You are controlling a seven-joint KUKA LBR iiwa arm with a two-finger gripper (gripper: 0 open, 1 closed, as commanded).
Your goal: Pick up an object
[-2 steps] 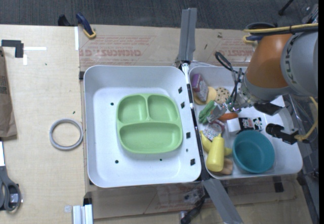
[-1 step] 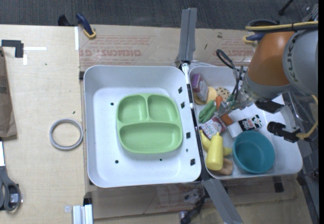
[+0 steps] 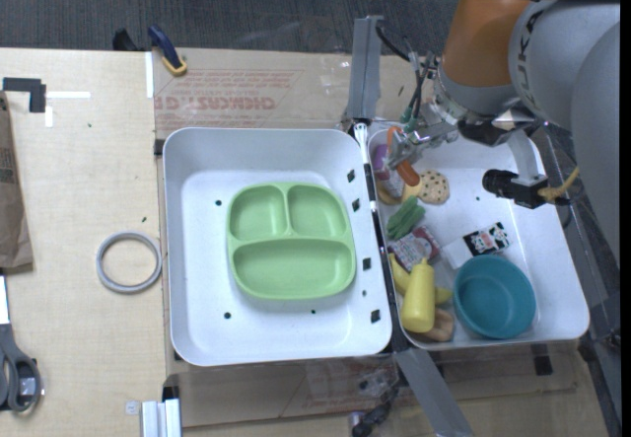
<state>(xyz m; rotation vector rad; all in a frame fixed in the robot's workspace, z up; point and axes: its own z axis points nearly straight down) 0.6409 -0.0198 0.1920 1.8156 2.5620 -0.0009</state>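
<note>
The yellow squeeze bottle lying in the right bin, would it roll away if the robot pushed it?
Probably a little: the yellow plastic squeeze bottle lies on its rounded side. The teal bowl beside it and the clutter around it would likely stop it. It looks smooth, maybe slippery.

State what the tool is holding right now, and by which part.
It cannot be told. The tool hangs low over the far corner of the right bin, among small items there, but the view is too cluttered to show anything gripped.
</note>
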